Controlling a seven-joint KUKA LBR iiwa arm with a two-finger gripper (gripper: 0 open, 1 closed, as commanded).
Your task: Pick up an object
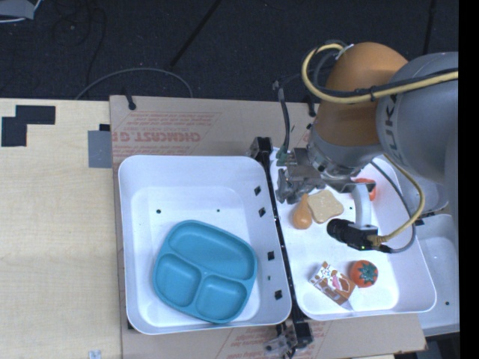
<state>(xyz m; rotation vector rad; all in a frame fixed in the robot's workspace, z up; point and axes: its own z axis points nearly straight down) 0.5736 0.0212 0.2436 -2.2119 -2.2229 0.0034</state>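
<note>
1. Right bin (pixel 419 290): holds the loose objects available for picking. A tan, bread-like slice (pixel 325 206) lies near the bin's upper left, touching a small orange, egg-shaped piece (pixel 301 216) on its left side.
2. Lower part of the same bin: a red, tomato-like ball (pixel 364 273) sits just beside a small printed packet (pixel 331 282), which lies tilted to the ball's left.
3. A red-orange item (pixel 366 189) shows partly behind the arm's cabling, near the bin's upper middle; its shape cannot be made out.
4. Gripper (pixel 290 188): positioned low over the bin's upper left corner, just above and beside the slice and the egg-shaped piece. Whether its jaws are apart or together cannot be told from this angle, and nothing is seen between them.
5. Arm (pixel 412 118): grey with an orange band, entering from the right, with a yellow cable (pixel 318 81) looped over it.
6. Left bin (pixel 150 178): contains a blue divided tray (pixel 203 270), three compartments, lying flat.
7. Both bins rest on cardboard (pixel 187 129) on the wooden bench (pixel 52 238).
</note>
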